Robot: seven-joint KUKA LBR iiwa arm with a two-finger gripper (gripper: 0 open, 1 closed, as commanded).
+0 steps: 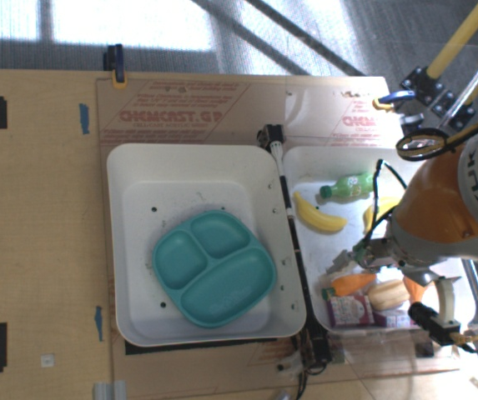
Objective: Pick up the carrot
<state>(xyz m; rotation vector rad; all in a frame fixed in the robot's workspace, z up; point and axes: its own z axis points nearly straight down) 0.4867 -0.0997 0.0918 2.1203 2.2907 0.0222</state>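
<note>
The carrot (352, 283) is an orange piece lying near the front of the right bin (305, 169). A beige roll-shaped item (389, 293) rests against its right end. My gripper (362, 258) hangs just above the carrot's upper side, reaching in from the right under the arm's orange band (439, 211). Nothing is visibly held. The wrist hides part of the bin behind it.
A banana (318, 216) and a green bottle (347, 186) lie at the back of the right bin, with a yellow item (374, 213) partly behind the arm. A purple packet (351, 310) sits at the front. The left bin (130, 223) holds a teal divided plate (213, 265).
</note>
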